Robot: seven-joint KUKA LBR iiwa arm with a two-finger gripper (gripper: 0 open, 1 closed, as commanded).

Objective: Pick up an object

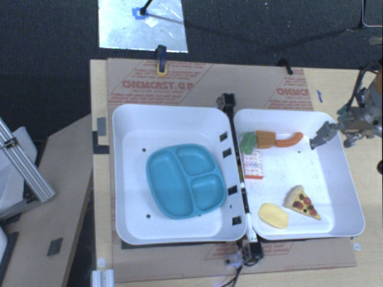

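Beside the carrot (pixel 276 139), the claw (pixel 323 135) hovers, grip impossible to judge; light, stiff and slick-looking, that carrot probably wants pinching across its middle.

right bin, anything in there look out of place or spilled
Nothing stands out. The carrot, red-and-white packet, pizza slice and yellow piece lie loose but separate inside the right bin. The gripper sits at its upper right edge.
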